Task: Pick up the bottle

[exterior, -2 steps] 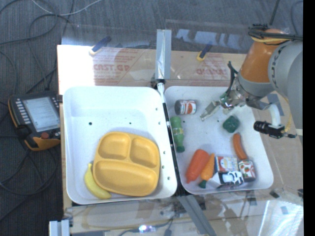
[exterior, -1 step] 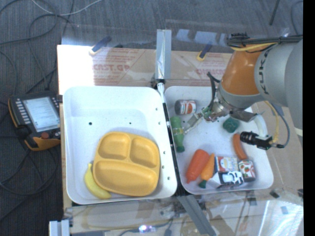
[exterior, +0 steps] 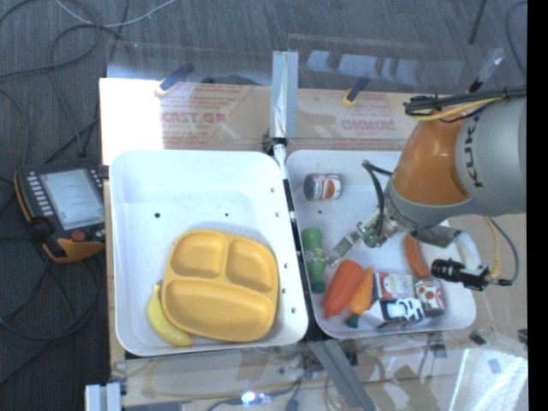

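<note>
Two white bins sit side by side on the table, and the green bottle (exterior: 313, 258) lies in the right bin (exterior: 462, 317) against its left wall, just left of an orange carrot (exterior: 342, 287). Nothing of the pick looks done yet: the bottle rests untouched. The gripper (exterior: 358, 238) hangs low over the bin, a little to the bottle's right, and I cannot tell whether its fingers are apart or together. Reaching, closing and lifting all remain.
</note>
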### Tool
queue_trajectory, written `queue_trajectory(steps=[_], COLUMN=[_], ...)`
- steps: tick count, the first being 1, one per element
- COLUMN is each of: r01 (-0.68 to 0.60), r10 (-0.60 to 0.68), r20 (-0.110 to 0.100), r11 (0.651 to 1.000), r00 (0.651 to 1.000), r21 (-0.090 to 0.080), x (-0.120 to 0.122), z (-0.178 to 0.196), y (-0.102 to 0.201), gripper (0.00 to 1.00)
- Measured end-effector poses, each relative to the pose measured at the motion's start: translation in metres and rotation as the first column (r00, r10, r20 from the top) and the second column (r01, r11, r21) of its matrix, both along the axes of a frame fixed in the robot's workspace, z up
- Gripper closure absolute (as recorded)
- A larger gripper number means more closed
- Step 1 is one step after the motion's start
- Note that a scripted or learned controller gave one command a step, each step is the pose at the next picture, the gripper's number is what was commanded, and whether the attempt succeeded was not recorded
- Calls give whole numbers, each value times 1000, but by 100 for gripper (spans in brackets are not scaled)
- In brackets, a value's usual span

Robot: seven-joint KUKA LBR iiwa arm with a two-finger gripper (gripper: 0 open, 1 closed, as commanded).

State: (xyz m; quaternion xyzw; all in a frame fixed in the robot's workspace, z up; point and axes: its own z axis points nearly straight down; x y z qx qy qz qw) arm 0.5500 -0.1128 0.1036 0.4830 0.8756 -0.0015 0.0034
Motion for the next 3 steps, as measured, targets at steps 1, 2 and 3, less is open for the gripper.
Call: queue_trajectory(steps=[1, 2, 3], r01=[-186, -157, -202], r10=[186, 157, 202], r20=[-3, -3, 1], r11=[983, 988, 979], r00=[983, 988, 979], r21=[5, 7, 1], x=[-38, 44, 16], z=[68, 82, 2], y=[-53, -17, -37], gripper=[0, 0, 0])
